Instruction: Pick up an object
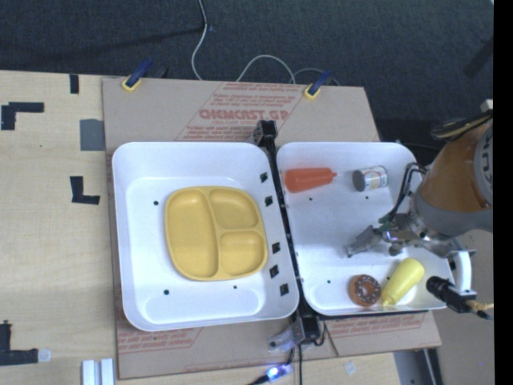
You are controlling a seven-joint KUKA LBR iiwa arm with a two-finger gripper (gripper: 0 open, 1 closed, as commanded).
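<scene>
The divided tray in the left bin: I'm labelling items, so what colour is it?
Yellow, plain, no pattern. The divided tray shows best in the camera view.

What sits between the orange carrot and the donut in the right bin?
Just bare white floor of the right bin between carrot and donut, per the camera view. The gripper lies off to the right.

Bench fittings around two shallow white plastic bins

The left white bin [120, 215] and the right white bin [337, 207] sit side by side on a brown printed cardboard sheet [232, 115] at the right end of the pale wooden bench [48, 239]. Two yellow-and-blue clamps [136, 74] [318, 83] grip the sheet's far corners. A thin white cable [200, 30] crosses the dark blue carpet [361, 22] beyond the far edge. Black tape marks [20, 115] dot the left side.
</scene>
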